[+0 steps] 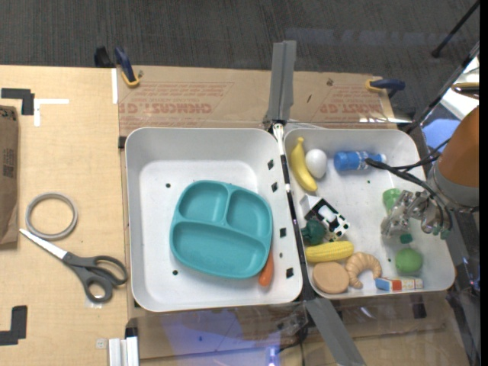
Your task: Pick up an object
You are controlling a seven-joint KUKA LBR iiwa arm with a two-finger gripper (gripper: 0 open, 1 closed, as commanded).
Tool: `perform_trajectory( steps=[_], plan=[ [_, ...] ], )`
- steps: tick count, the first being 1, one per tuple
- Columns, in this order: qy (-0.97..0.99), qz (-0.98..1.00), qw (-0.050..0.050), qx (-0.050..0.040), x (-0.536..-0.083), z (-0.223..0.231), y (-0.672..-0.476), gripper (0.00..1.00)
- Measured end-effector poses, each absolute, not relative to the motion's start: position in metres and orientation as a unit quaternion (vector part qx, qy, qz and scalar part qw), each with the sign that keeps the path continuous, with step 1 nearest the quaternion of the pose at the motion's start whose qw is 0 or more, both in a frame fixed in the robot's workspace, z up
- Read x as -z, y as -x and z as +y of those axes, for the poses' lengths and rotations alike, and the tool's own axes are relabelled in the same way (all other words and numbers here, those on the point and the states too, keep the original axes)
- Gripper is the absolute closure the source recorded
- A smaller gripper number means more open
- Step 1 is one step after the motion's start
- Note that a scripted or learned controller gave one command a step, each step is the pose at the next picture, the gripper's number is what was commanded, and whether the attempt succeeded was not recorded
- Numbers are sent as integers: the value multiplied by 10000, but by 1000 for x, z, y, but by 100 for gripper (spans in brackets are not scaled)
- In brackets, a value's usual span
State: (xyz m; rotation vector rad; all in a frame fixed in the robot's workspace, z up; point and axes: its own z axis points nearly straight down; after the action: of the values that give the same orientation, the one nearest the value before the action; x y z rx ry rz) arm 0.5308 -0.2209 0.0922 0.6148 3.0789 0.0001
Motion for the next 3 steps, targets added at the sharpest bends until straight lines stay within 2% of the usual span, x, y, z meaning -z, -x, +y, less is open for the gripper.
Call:
perform_trajectory(
  steps=[1, 2, 3],
  plan=[
    [-2208, 9753, 5, 1, -92, -205, -480, 0],
    [-2070, 9783, 24, 1, -93, -215, -571, 0],
    [-2055, 9786, 49, 10, -103, -215, -573, 100]
  ],
)
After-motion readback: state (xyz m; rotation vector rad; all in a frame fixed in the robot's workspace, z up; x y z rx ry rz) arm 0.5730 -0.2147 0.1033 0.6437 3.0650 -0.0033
